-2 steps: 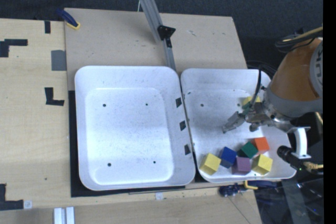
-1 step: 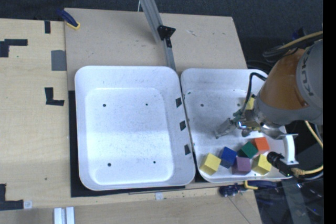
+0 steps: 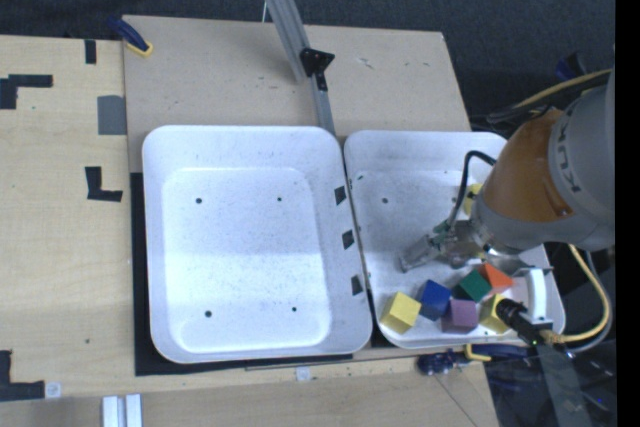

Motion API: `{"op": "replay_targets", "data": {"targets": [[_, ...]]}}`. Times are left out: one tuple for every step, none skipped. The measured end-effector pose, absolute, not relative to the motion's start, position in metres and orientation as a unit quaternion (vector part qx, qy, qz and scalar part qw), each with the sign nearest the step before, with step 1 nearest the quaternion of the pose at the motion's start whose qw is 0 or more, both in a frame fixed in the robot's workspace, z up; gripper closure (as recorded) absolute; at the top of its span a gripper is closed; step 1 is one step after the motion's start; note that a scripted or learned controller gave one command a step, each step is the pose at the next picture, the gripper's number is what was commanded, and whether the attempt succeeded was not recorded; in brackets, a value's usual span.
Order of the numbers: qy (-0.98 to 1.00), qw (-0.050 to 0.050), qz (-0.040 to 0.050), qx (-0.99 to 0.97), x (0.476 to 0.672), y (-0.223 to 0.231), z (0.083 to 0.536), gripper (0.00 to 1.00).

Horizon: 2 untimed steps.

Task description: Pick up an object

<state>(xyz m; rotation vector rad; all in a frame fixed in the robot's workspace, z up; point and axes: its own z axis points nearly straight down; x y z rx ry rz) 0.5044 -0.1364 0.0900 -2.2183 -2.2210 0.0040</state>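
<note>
5 blocks (image 3: 447,301) crowd the lower right of the right bin (image 3: 400,165); my gripper (image 3: 425,253) hangs just above them, fingers spread, empty, and could wedge between neighbours or nudge them aside

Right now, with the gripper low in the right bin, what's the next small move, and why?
Probably a short shift toward the near corner of the right bin, then descend. The gripper sits over bare bin floor, while the blocks cluster just beyond it: yellow block, blue block, purple block, green block. Nothing shows between its fingers.
</note>
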Motion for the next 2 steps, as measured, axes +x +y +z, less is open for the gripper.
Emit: {"op": "replay_targets", "data": {"targets": [[-0.708, 0.002, 0.0011, -0.707, 0.504, -0.136, 0.101, 1.00], [-0.707, -0.001, -0.0005, -0.707, 0.503, -0.134, 0.143, 1.00]]}}
